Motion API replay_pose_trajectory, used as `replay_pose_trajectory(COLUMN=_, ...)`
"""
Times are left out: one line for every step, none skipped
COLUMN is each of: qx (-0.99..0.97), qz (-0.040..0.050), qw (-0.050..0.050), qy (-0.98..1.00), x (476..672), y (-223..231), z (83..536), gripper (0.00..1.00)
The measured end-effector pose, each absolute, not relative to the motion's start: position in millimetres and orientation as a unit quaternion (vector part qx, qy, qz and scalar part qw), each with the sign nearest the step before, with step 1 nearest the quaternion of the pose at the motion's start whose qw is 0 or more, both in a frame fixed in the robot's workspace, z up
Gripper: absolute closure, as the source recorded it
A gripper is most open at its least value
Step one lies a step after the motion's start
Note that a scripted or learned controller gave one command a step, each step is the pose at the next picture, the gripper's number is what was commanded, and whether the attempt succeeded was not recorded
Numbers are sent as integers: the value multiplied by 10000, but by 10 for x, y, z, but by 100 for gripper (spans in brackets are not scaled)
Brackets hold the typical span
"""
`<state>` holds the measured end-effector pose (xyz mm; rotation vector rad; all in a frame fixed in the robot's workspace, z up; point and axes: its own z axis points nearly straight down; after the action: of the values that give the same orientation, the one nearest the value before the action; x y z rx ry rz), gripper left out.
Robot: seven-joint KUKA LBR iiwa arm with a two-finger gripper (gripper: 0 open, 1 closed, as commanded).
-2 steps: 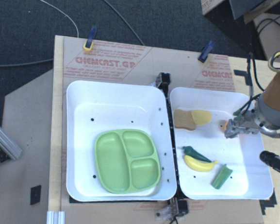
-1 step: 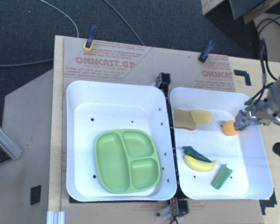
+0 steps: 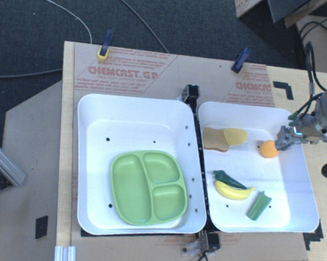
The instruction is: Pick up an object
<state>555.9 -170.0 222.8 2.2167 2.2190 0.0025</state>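
Orange and round, the small ball-like fruit (image 3: 269,149) lies in the right-hand shallow white bin (image 3: 292,221), close to that bin's far right wall, and it is the thing nearest the arm. The two-finger gripper (image 3: 286,137) hangs just beside it, on its upper right, with the grey wrist reaching in over the bin's rim. The metal fingers point down toward the fruit, but at this slant whether they are apart or together cannot be told, and nothing can be seen between them.

Other candidates share the same bin. A tan slice of bread (image 3: 214,139) lies touching a pale yellow rounded piece (image 3: 234,136) near the bin's far left corner. Nearer the camera, a yellow banana (image 3: 233,191) lies against a dark green stalk-like piece (image 3: 228,179), and a green stick-shaped block (image 3: 258,206) lies just beside them to the right. The left-hand white bin (image 3: 90,126) bears a light green three-compartment plate (image 3: 149,186), well apart from the arm.

By my reading, the step in hand is the approach: the arm is lining up on the orange fruit and no grasp has been made. The next move calls for centring the fingers over the fruit, lowering until they straddle it, and then closing. Being round, it may roll away if touched off-centre, and the nearby wall leaves little room on that side.
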Motion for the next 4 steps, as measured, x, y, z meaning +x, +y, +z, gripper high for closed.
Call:
replay_pose_trajectory(qx=7048, qz=15, qw=18, qy=7094, x=5620, y=-1135, z=2331, gripper=100)
replay_pose_trajectory(qx=7053, qz=-5, qw=-18, qy=7089, x=5706, y=-590, z=2214, gripper=100)
replay_pose_trajectory(qx=7067, qz=-10, qw=-21, qy=7075, x=5720, y=-79, z=2126, gripper=100)
replay_pose_trajectory(qx=7051, qz=9, qw=1, qy=7091, x=5833, y=402, z=2069, gripper=100)
